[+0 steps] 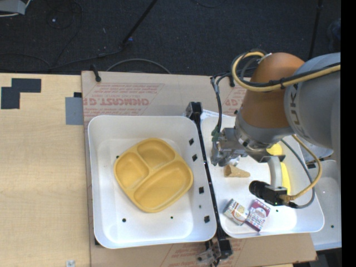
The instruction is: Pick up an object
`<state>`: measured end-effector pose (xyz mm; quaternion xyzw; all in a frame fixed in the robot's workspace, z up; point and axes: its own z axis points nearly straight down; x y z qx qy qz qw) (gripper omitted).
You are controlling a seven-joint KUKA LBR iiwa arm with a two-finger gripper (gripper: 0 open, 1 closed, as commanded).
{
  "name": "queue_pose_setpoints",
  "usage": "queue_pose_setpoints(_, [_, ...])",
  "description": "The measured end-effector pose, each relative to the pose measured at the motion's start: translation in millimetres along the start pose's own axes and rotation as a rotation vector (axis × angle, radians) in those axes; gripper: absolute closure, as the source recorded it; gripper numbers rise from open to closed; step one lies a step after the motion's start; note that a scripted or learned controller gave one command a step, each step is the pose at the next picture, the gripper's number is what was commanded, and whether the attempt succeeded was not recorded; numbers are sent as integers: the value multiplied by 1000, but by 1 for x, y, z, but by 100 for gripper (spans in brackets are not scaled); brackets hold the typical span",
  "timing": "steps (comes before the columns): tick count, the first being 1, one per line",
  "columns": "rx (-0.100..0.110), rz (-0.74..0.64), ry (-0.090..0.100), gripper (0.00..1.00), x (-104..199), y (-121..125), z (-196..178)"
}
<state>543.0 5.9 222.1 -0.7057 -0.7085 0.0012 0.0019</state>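
Observation:
My gripper [221, 156] hangs low over the left part of the right bin [311, 222], close to the divider between the bins. A tan wedge-shaped piece [238, 172] lies just right of and below the gripper, apart from it as far as I can see. Toward the front of that bin lie a small white and brown packet [235, 211] and a maroon and white packet [257, 215], side by side. A yellow object [284, 172] shows partly behind the arm's cables.
The left bin [105, 221] holds a yellow divided plate [153, 174] at its middle. The grey arm with its orange band [272, 93] covers the back of the right bin. Flat cardboard [128, 96] lies behind the bins.

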Motion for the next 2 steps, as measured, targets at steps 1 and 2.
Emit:
queue_pose_setpoints(1, [-1,-1,0,100,45,8,1])
queue_pose_setpoints(2, [1,-1,0,100,96,4,8])
